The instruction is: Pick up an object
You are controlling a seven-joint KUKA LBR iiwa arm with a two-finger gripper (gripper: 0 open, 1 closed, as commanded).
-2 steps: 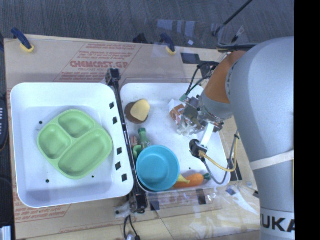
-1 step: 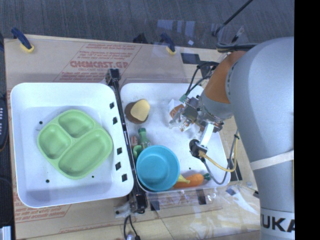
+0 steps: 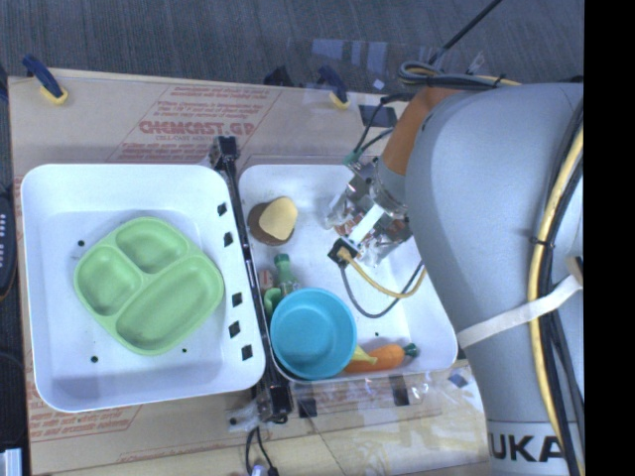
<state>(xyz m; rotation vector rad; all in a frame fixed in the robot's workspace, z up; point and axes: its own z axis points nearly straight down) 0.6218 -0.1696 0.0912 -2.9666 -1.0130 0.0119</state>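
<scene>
- End effector [image 3: 359, 228] hangs over the right bin [image 3: 432, 315]; finger spread, can't tell.
- Round, smooth blue bowl [image 3: 313, 332] beside a tapered orange carrot [image 3: 385, 356].
- Glossy three-compartment green plate [image 3: 149, 284] in the left bin [image 3: 50, 266].

Showing as bulky rounded arm [image 3: 496, 236], shell smooth pale grey. Wearing orange band [image 3: 405, 139] above wrist. Bearing dark letters "UKA" [image 3: 526, 450] near lower edge of shell. Carrying yellow cable [image 3: 541, 228] down right side of shell, dark cables running alongside. Being crossed by pale strap [image 3: 521, 313] at slant. Ending in gripper [image 3: 363, 228], metallic with clear-looking parts, small black-and-yellow piece at tip. Trailing thin loop of yellow and black wire [image 3: 382, 291] below gripper.
</scene>
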